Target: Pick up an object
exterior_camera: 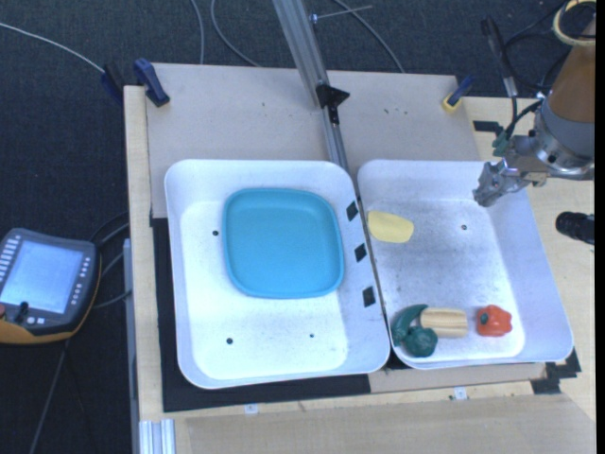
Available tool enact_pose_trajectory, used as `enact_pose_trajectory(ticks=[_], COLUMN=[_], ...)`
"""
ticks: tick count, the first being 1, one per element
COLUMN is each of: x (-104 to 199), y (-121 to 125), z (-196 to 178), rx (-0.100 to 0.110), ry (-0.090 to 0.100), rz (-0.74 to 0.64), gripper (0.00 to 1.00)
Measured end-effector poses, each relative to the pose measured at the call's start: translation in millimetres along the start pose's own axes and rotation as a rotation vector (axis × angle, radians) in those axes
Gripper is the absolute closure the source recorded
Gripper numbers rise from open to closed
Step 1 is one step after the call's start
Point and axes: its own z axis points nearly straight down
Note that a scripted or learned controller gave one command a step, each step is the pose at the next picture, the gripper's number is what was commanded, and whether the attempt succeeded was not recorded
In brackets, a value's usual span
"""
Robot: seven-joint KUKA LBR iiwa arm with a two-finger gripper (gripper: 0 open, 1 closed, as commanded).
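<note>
The right bin (529,244) holds a pale yellow piece (389,227) near its left wall. Along its front edge lie a green toy vegetable (414,331), a tan block (444,323) and a red pepper-like toy (492,321). My gripper (490,186) hangs over the bin's far right corner, well away from all of these, with nothing visible in it. The left bin (189,253) carries a blue square plate (284,242).
A metal pole (302,36) slants across the bench's back and ends between the bins. Blue and yellow clamps (151,81) sit at the bench's back corners. A teach pendant (43,282) lies on the floor at the left. Cables run across the dark floor.
</note>
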Motion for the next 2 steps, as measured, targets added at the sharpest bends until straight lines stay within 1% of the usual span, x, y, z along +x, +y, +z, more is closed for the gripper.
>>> enact_pose_trajectory(ticks=[1, 2], x=[58.1, 105.8], y=[16.1, 30.1], z=[-5.4, -2.3], rx=[0.0, 0.001], ry=[0.0, 0.002], rz=[-0.004, -0.004], gripper=[1.0, 1.0])
